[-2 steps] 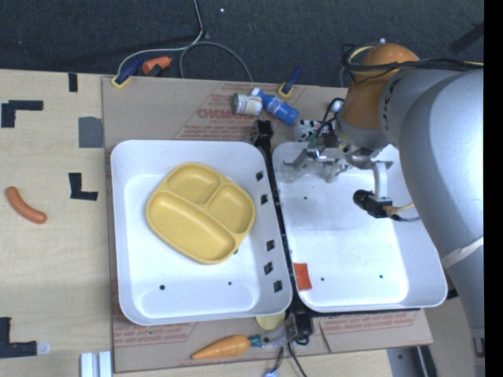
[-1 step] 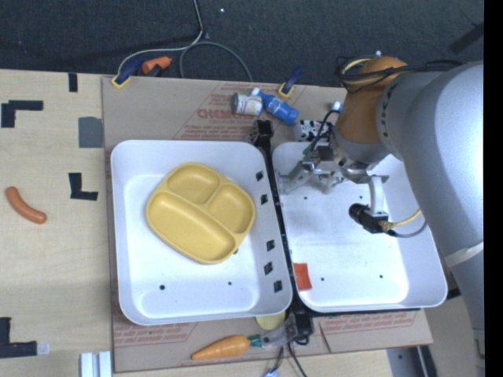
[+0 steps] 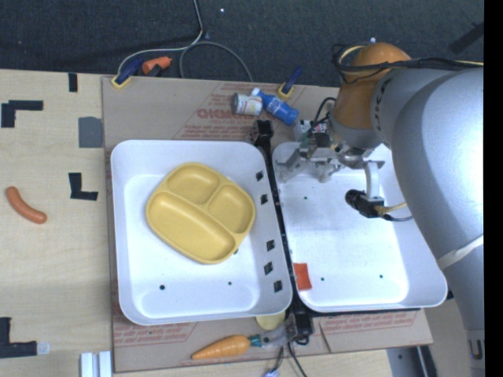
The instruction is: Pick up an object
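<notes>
The gripper (image 3: 321,162) hangs at twelve o'clock of the right bin (image 3: 354,289); finger state unclear; reaching stage, target needed.

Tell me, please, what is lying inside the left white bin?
Inside the left white bin lies a yellow divided plate, its three compartments showing nothing in them. Whatever is underneath the plate is covered and cannot be seen.
</notes>
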